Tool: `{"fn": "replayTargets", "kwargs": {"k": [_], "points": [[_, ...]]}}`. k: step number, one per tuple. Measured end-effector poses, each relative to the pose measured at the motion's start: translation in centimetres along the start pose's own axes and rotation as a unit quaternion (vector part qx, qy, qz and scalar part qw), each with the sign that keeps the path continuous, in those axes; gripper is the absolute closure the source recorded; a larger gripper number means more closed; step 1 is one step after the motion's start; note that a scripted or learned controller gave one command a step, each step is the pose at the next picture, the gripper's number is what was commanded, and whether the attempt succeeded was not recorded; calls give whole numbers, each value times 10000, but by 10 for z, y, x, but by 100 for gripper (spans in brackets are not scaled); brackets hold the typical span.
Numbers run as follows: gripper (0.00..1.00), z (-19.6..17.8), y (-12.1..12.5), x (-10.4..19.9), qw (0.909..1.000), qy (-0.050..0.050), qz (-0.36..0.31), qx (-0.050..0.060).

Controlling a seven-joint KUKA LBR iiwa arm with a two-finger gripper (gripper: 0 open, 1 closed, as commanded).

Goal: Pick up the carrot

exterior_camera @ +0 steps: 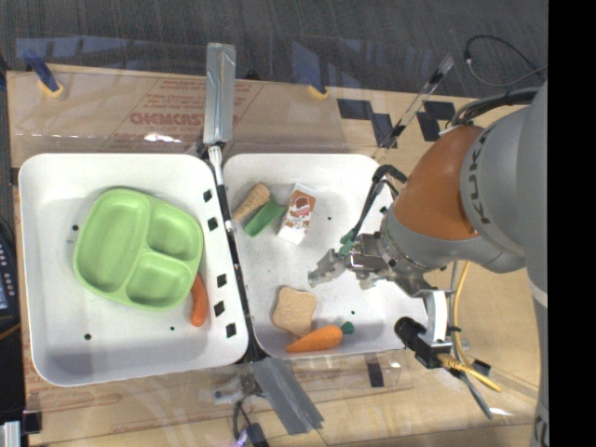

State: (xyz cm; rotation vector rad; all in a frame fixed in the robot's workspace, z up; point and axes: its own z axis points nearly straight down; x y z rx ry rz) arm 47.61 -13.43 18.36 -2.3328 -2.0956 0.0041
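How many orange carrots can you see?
2. One carrot lies at the near edge of the right bin, beside the bread slice. A thinner carrot lies in the left bin, next to the green plate.

claw [328,270] fingers perhaps blurred

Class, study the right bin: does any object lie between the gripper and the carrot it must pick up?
Nothing visible does. The gripper hangs above bare bin floor, and the carrot lies below it near the front wall. The bread slice sits just left of that path, touching the carrot.
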Motion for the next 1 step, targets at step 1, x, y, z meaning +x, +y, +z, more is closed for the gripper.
{"fn": "replayTargets", "kwargs": {"k": [1], "points": [[0, -14, -1, 21, 10000, -7, -61, -25]]}}
